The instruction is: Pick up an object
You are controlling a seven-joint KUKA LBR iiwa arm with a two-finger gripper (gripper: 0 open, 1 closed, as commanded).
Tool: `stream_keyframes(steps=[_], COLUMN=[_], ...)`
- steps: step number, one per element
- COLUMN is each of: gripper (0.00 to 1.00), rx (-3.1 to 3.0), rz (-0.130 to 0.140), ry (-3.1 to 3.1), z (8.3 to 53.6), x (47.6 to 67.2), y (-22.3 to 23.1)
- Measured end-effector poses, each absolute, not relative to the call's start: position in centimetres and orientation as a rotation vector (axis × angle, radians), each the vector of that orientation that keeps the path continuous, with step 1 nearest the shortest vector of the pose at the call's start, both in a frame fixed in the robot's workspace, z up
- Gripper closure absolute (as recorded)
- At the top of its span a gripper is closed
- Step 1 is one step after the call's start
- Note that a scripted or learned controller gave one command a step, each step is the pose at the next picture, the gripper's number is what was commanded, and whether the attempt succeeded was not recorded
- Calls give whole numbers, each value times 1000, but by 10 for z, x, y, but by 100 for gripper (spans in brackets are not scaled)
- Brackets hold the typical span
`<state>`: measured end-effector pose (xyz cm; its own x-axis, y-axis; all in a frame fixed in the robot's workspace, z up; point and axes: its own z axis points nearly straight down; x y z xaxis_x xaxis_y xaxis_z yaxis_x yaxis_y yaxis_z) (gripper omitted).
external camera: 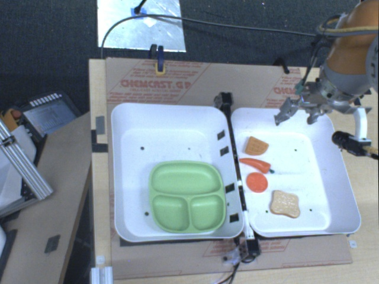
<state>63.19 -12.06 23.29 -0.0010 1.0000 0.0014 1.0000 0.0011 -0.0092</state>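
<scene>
1. The task names no one object, so any of four small things in the right bin (331,152) can serve; they lie in a loose column near its left wall, which leaves room on their right for the arm to come down.
2. The cracker (256,145) lies highest in the view; below it the carrot (255,165) lies across, just above the red disc (257,183); the toast (285,204) lies lowest and a little to the right, apart from the others, so I judge it the easiest one to take without pushing a neighbour.
3. All four lie flat on the bin floor; a grasp must therefore come from above and go low.
4. The pincer (300,115) hangs over the far rim of the right bin, above and to the right of the cracker; its two fingers stand apart and nothing is between them, so no object is taken yet.
5. The left bin (136,129) holds only a green tray (186,195) with three compartments, near its front; it is wide and flat, a poor thing for two fingers.
6. Both bins stand side by side on the surface (71,176).
</scene>
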Motion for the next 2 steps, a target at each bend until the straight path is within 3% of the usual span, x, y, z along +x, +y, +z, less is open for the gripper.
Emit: stream_keyframes(steps=[1,2], gripper=[0,0], rx=[-2219,-2219], rz=[-2,2], ry=[-2226,-2223], z=[239,177], x=[634,634], y=[-120,-119])
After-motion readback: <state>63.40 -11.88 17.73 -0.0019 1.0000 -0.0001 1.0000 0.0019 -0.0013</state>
